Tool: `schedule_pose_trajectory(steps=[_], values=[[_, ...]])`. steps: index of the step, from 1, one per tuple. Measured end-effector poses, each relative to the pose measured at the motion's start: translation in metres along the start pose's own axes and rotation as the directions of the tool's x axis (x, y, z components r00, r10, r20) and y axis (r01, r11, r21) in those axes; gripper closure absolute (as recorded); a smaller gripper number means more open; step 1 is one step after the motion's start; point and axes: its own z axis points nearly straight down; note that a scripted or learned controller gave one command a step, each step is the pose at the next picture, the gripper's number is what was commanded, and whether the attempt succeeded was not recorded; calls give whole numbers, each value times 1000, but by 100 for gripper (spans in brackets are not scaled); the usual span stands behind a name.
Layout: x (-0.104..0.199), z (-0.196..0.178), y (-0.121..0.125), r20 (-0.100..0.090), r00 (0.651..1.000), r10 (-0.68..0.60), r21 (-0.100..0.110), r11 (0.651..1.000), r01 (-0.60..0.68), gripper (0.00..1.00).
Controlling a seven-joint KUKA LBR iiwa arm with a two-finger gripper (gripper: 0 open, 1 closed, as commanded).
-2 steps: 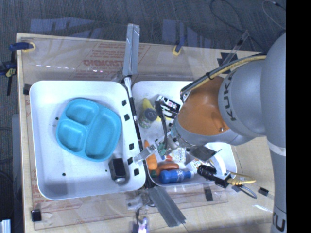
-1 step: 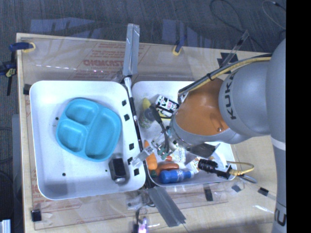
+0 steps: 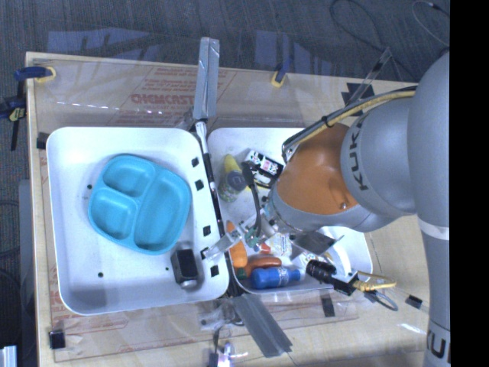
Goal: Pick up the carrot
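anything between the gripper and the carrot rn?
Nothing visible between them: the gripper is low in the right bin, right at the carrot. A red item and blue bottle crowd the carrot's right side.

I counted two white bins side by side, the left bin [image 3: 65, 205] and the right bin [image 3: 359, 252]. The left one held one blue sectioned plate [image 3: 140, 202] and one small dark object [image 3: 184, 267]. In the right one I made out one carrot [image 3: 239, 255], one blue bottle [image 3: 273, 277] and one yellow-green bottle [image 3: 230, 176]; other items there were too cluttered to count.
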Motion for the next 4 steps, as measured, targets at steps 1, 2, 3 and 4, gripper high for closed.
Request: schedule_pose_trajectory(steps=[1,2,3,4], values=[[4,-1,12,31,933,-357,-10,934,358,0],[1,-1,11,25,920,-392,-15,920,392,0],[-22,-2,63,-29,873,-487,28,873,487,0],[-14,-3,47,27,852,-523,-11,852,523,0]])
